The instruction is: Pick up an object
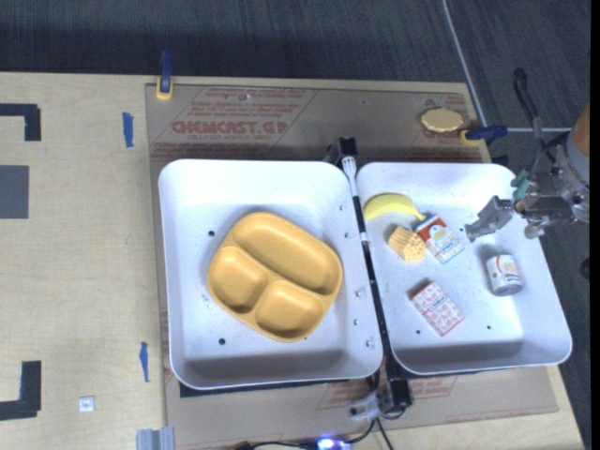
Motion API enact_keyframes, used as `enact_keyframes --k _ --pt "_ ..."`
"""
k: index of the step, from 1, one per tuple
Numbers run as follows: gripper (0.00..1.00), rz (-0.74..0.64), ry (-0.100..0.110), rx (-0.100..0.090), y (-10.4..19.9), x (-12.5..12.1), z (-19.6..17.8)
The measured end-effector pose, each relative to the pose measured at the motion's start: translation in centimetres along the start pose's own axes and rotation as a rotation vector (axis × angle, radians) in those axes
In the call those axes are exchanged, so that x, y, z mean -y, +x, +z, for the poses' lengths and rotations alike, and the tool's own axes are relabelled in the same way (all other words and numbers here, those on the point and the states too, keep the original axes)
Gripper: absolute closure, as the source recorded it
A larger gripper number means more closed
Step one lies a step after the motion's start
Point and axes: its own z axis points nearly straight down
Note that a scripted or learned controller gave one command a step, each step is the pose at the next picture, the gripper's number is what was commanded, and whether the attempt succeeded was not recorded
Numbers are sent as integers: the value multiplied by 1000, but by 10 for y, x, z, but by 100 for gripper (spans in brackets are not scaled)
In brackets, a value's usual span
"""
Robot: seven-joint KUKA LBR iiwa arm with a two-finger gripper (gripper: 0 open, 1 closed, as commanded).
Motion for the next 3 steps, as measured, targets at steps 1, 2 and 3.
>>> enact_keyframes --k 1,2,3 --pt "0 1 2 -1 -21 20 146" --pt "0 0 -3 -1 26 37 194" --pt "0 1 -4 0 39 37 194"
